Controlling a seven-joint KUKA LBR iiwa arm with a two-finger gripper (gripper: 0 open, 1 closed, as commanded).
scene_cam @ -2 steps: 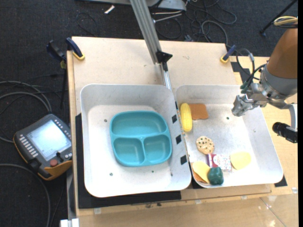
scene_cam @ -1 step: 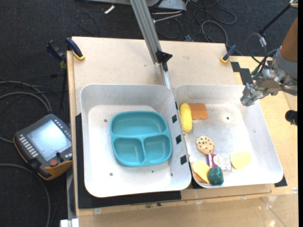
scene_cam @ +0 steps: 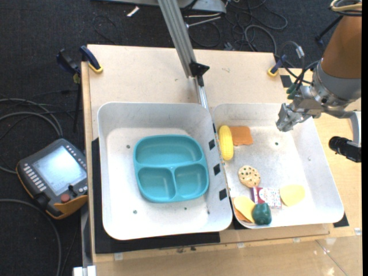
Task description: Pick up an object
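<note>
Camera view looks down on two white bins side by side. The gripper hangs over the back of the right bin, near its far wall. I cannot tell if it is open or closed from this angle. Nothing is in it that I can see.

The things to pick up all lie in the right bin. A yellow banana sits against the wall between the bins, and an orange square piece touches it. A round cookie with dark dots lies in the middle. At the front there is a heap: a yellow wedge, a green lump, a small pink and white packet and a pale yellow chip.

What could go wrong? The gripper is well apart from every toy, so if it goes straight down it may grab only air. The cookie and the chip look flat and thin, so the gripper might slide over them. The banana looks smooth and round and sits tight against the wall, so it may be hard to get around it. The heap at the front is crowded, so one toy could push another away.

The left bin holds a teal tray with three parts. It looks like hard, shiny plastic.
</note>
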